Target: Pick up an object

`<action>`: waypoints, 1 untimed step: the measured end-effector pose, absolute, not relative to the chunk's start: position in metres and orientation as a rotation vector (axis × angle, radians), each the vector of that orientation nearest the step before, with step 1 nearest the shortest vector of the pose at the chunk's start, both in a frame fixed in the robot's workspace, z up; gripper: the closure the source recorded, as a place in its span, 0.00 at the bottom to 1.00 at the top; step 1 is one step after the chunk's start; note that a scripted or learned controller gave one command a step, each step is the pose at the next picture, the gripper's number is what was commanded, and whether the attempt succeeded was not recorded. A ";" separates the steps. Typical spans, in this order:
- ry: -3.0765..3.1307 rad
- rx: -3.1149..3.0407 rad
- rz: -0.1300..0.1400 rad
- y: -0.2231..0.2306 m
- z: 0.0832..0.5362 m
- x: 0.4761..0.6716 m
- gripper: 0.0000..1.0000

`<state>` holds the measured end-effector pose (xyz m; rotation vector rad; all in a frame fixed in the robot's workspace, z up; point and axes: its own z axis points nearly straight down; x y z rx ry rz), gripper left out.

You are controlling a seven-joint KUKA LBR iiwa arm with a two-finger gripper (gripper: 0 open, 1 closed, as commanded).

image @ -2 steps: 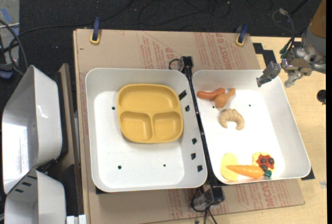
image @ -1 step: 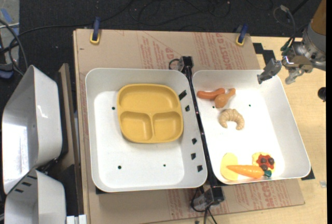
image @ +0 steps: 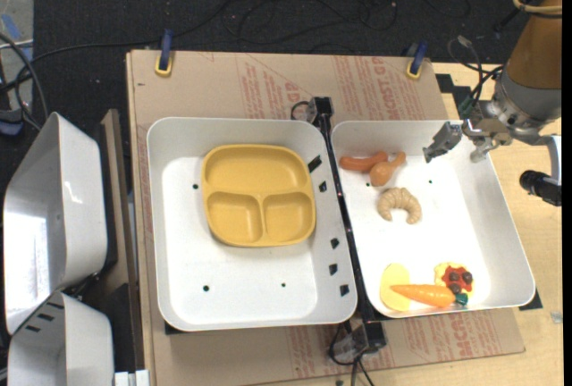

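I see my two-finger tool (image: pixel 458 143) spread apart, holding nothing, above the right white bin's (image: pixel 500 223) far rim. The pale croissant-shaped toy (image: pixel 399 204) lies mid-bin (rounded, likely slippery); an off-centre descent could nudge it aside.

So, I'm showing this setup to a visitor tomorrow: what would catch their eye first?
Probably the yellow divided plate in the middle of the left bin. Next, the toy food scattered in the right bin: a croissant near its centre and a carrot at the near edge. The arm's hand hovers over that bin's far right corner.
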<state>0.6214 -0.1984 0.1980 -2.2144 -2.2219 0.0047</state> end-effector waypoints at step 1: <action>-2.217 -2.218 0.005 -0.193 0.136 0.614 0.00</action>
